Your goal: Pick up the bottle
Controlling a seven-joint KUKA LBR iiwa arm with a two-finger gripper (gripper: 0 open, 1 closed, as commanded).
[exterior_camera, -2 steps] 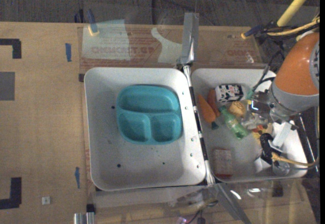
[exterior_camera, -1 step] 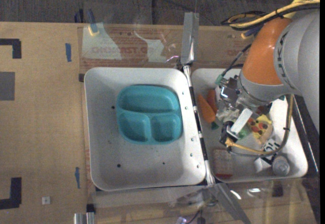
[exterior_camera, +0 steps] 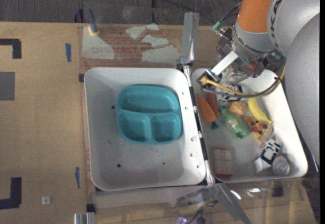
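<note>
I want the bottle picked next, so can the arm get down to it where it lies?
Probably yes: the bottle lies uncovered, though a carrot and banana crowd its sides.

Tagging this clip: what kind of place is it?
Likely a robot lab bin-picking bench: two white bins, left bin with a teal tray, right bin with a bottle and banana, tape marks on the benchtop.
</note>
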